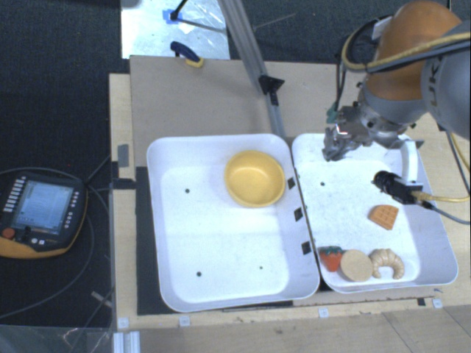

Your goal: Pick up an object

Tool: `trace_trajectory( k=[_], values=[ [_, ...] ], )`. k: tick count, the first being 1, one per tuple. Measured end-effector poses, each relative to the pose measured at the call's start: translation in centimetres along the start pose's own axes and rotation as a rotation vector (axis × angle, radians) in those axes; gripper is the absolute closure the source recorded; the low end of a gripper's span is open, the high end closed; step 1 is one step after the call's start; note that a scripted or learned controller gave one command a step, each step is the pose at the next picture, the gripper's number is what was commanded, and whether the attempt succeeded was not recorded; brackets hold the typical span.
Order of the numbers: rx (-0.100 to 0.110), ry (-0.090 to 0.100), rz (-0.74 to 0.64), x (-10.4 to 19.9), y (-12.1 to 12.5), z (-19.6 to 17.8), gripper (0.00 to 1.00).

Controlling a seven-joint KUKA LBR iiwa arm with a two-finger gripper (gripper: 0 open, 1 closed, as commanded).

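Observation:
My gripper [333, 151] hangs over the far left corner of the right bin [434, 267], with nothing seen between its fingers. A waffle piece [383, 216] lies in the right bin toward its middle right. Along that bin's near edge sit a red and green vegetable [330, 257], a round tan biscuit [355, 265] and a croissant [388, 262]. A yellow bowl [255, 178] rests in the far part of the left bin [173, 271].
A teach pendant [40, 212] lies on the floor at the left. A slanted metal pole [246, 39] ends in a black clamp [271, 85] on the bench just behind the bins.

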State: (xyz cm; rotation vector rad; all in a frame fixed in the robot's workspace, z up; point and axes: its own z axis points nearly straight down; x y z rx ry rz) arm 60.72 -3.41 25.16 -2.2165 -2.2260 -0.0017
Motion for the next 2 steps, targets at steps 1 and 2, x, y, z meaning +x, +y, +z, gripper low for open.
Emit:
trace_trajectory(
  k=[1, 2],
  values=[
    [0.001, 0.000, 0.000, 5.1, -0.7, 1.7, 1.00],
    [0.000, 0.001, -0.002, 11.0, -2.3, 1.8, 1.00]
  ],
)
